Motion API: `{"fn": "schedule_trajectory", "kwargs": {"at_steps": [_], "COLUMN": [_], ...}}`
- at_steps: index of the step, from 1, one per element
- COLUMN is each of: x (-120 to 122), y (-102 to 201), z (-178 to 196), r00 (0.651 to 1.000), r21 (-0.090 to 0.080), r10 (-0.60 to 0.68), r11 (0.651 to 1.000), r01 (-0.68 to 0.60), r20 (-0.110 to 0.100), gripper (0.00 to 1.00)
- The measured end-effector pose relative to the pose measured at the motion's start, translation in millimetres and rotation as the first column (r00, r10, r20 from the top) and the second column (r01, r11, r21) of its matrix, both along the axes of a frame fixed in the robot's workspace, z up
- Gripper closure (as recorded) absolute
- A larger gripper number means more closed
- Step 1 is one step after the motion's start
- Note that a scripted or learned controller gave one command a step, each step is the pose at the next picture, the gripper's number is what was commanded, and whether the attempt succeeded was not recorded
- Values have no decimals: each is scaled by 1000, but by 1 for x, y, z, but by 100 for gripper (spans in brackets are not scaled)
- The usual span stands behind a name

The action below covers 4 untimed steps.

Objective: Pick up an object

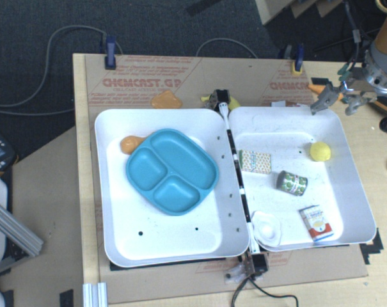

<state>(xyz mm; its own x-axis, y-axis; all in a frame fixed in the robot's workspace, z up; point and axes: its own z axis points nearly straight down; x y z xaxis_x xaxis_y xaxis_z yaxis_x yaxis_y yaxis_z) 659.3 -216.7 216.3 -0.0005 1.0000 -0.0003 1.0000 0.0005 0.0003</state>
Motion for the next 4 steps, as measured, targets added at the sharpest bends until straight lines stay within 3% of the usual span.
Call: {"fn": "schedule_trajectory", "kwargs": {"at_steps": [1, 2, 3, 4], "x": [-67, -19, -44, -45], "y": [-7, 4, -1, -6], "z": [-90, -134, -130, -120], "r00": [1000, 1000, 1000, 1000], "r21": [4, 7, 11, 0], "r10": [-4, 5, 4, 1], "r11": [1000, 1000, 1000, 1000], "r01": [4, -5, -4, -1], "r20": [-12, 1, 2, 2], "gripper": [0, 0, 0, 100]}}
